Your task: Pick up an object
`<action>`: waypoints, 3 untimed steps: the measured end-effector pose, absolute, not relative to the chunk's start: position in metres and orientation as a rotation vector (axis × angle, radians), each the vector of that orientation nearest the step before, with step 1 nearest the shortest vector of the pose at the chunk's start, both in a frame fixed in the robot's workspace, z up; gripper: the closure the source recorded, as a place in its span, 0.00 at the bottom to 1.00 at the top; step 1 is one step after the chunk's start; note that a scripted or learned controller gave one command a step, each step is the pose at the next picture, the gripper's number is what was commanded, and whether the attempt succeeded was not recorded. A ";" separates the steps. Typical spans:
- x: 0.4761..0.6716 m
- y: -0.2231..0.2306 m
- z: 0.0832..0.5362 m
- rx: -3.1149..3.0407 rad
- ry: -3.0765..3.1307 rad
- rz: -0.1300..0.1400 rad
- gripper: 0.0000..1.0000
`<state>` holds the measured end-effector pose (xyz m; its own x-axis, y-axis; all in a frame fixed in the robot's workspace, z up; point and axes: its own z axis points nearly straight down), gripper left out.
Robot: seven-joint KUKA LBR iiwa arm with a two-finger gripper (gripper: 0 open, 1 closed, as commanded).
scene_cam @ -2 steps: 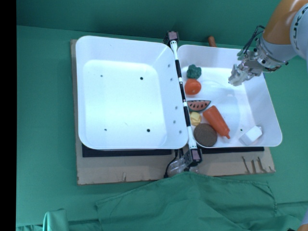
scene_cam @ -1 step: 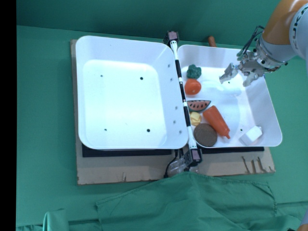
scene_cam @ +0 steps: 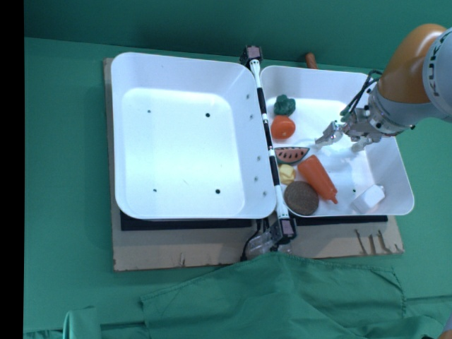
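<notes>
The right bin (scene_cam: 395,168) holds a green broccoli piece (scene_cam: 284,105), an orange tomato-like ball (scene_cam: 282,127), a watermelon slice (scene_cam: 291,154), a small yellow piece (scene_cam: 286,174), an orange carrot (scene_cam: 318,178), a brown round cookie (scene_cam: 301,198) and a white block (scene_cam: 368,198). My gripper (scene_cam: 346,138) hangs over the bin's upper middle, to the right of the orange ball and above the carrot. Its two fingers stand apart with nothing between them.
The left bin (scene_cam: 127,119) lies beside the right one, joined by a black and white divider bar (scene_cam: 268,140). Green cloth (scene_cam: 282,295) bunches at the front edge. A small orange item (scene_cam: 310,60) lies behind the right bin.
</notes>
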<state>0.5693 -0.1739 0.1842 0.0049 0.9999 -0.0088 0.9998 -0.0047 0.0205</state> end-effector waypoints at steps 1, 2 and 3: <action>0.662 -0.152 0.233 2.210 2.216 0.011 0.00; 0.612 -0.164 0.184 2.222 2.210 0.007 0.00; 0.605 -0.172 0.193 2.223 2.214 0.001 0.00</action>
<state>0.6048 -0.1721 0.1930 0.0036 1.0000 -0.0023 1.0000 -0.0036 0.0035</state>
